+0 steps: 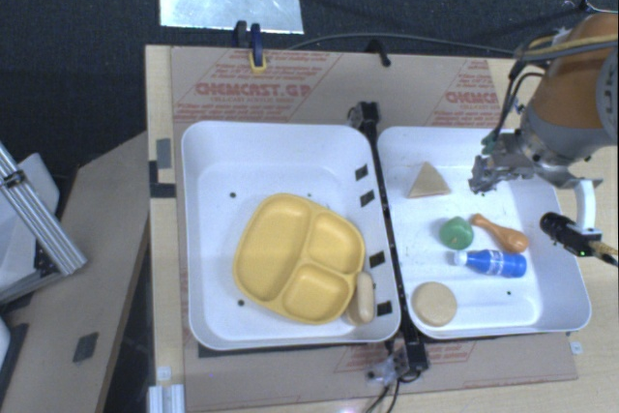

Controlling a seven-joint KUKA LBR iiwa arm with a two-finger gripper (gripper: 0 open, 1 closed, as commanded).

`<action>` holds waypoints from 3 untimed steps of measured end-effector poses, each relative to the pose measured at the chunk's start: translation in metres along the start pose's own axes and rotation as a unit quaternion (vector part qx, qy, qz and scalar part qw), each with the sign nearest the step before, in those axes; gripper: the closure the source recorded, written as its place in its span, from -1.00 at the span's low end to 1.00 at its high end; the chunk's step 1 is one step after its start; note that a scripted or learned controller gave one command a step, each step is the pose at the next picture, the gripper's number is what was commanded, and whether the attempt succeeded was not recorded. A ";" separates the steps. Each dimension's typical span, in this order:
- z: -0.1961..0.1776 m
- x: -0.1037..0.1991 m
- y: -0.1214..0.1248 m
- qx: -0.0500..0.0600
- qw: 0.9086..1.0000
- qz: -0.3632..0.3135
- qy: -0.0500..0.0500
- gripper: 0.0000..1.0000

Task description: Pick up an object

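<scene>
A blue bottle is laid flat in the right bin, its long axis running left to right, white cap to the left. It is seen below and well apart from the gripper, beside a green ball and an orange pin.

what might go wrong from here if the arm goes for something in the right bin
1. The green ball, orange drumstick-shaped toy and blue bottle lie crowded together in the right bin, so a descent there may knock a neighbour or catch two things.
2. The gripper hovers near the tan wedge, which looks flat and low; it may slip out.
3. The ball is round and may roll away when touched.
</scene>
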State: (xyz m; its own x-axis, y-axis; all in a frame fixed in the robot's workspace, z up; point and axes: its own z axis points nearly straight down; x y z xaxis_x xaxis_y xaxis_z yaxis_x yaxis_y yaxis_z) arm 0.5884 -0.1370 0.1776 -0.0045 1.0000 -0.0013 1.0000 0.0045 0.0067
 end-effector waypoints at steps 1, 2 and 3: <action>-0.054 0.008 0.009 -0.001 1.000 -0.001 0.000 1.00; -0.109 0.007 0.011 -0.001 1.000 -0.001 0.000 1.00; -0.107 0.066 0.022 0.002 1.000 -0.002 0.001 1.00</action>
State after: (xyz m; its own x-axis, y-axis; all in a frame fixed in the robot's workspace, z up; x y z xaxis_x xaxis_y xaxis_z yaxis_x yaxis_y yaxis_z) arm 0.6092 -0.0703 0.2850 -0.0092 1.0000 0.0005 1.0000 0.0092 0.0035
